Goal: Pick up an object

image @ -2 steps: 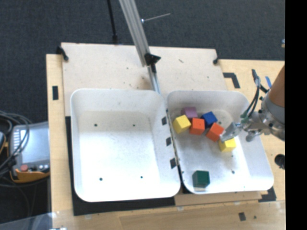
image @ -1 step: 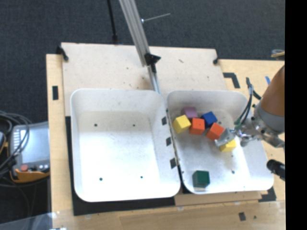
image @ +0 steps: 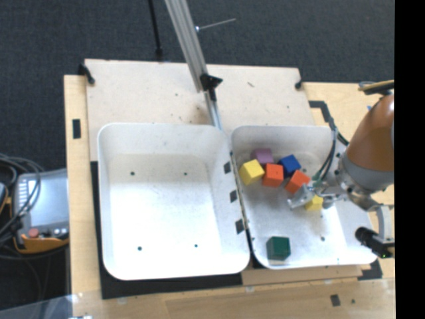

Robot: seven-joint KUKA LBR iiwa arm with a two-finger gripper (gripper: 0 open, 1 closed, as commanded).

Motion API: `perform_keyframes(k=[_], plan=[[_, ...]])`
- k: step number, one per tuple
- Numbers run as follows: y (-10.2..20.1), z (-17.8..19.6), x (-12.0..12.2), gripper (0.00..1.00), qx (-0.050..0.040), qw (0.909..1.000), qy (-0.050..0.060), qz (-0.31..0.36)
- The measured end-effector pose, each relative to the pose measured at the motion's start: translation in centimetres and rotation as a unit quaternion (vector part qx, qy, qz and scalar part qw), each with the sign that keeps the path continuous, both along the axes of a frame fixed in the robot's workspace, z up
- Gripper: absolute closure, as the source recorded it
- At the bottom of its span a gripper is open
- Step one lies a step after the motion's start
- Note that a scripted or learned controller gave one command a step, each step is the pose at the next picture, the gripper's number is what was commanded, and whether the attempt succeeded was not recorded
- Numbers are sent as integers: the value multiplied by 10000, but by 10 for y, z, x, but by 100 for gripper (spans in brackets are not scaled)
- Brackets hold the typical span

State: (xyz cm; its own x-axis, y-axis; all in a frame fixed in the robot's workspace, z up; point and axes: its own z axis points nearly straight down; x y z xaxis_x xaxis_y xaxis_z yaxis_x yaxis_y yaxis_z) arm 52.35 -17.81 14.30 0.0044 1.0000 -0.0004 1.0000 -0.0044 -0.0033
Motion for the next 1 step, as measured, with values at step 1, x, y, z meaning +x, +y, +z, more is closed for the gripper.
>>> perform_keyframes(k=[1], plan=[[-1, 14, 2, 100, -8, 10000, -45, -29]])
